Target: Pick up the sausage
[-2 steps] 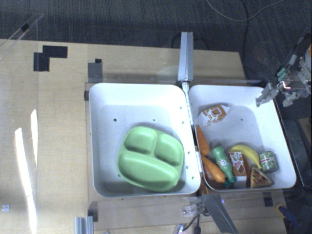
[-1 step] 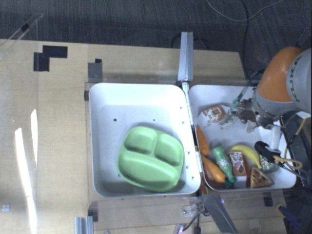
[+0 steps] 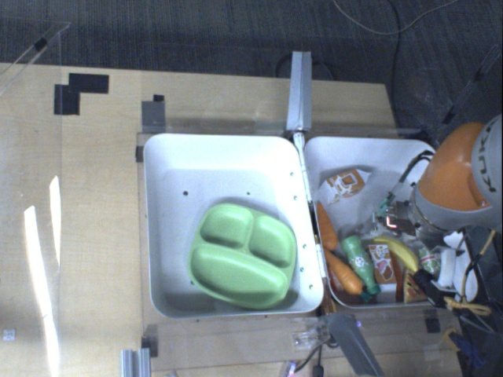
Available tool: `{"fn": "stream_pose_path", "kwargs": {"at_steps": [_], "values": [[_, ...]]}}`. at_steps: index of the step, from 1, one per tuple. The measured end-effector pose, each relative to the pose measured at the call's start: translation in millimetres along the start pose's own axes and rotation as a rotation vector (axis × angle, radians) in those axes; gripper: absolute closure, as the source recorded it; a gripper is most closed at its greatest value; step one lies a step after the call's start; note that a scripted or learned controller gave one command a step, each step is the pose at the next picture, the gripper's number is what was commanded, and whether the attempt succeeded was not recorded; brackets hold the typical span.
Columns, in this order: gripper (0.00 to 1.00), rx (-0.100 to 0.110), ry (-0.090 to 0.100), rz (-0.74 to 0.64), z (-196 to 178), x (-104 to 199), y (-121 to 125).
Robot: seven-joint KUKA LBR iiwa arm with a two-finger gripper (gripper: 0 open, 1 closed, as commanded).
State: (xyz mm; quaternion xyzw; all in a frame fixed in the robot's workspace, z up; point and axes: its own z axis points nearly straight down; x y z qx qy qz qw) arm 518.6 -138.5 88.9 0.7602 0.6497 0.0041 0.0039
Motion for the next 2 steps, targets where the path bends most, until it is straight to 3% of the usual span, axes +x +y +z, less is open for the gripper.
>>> {"fn": "stream_pose_path", "kwargs": {"at_steps": [1, 2], "values": [[0.0, 0.005, 0.0, -0.026, -2.4, -9.0, 46.5], [0.0, -0.005, -0.001, 0.041, -1.0, 18.8, -30.6]]}}
